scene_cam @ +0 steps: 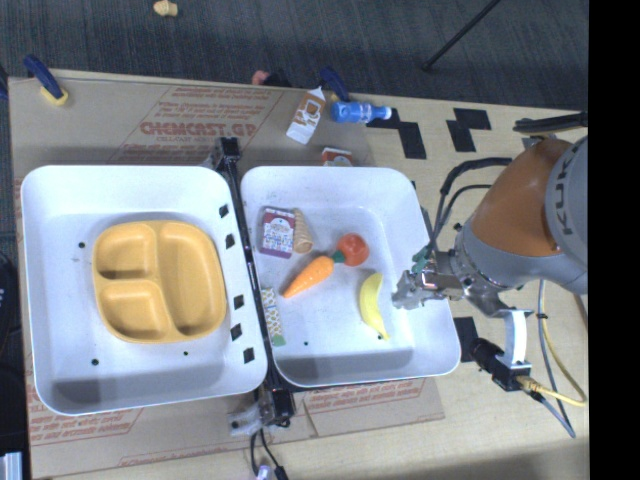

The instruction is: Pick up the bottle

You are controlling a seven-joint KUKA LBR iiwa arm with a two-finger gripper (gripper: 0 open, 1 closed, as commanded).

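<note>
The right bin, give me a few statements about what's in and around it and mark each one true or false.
1. The carrot lies in the right bin. True.
2. The banana lies in the left bin. False: it lies in the right bin, near the pincer.
3. The blue bottle lies outside both bins, on the bench beyond the right bin. True.
4. The pincer holds the bottle. False: the pincer is at the right bin's right wall, far from the bottle.
5. The yellow divided plate sits in the left bin. True.
</note>
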